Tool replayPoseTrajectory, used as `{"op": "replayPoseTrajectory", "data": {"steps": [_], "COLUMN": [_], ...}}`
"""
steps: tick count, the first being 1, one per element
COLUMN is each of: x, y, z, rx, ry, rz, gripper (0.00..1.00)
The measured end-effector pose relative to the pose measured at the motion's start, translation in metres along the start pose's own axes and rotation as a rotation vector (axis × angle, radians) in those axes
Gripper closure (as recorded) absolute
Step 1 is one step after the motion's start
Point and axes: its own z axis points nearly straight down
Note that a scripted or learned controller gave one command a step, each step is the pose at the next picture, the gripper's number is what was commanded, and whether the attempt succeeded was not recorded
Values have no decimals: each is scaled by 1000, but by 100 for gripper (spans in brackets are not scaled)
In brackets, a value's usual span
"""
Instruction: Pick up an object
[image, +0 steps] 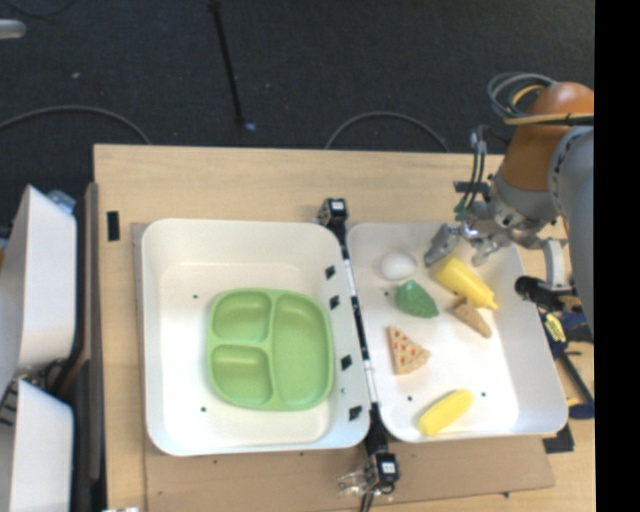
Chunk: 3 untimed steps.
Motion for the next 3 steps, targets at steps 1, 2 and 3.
{"op": "replayPoseTrajectory", "data": {"steps": [1, 2, 3], "x": [-2, 1, 0], "y": [2, 12, 13], "z": [-17, -76, -85], "rx": [-9, -12, -7], "ry": [-5, -1, -1], "rz": [-3, 2, 0], "gripper": [100, 100, 100]}}
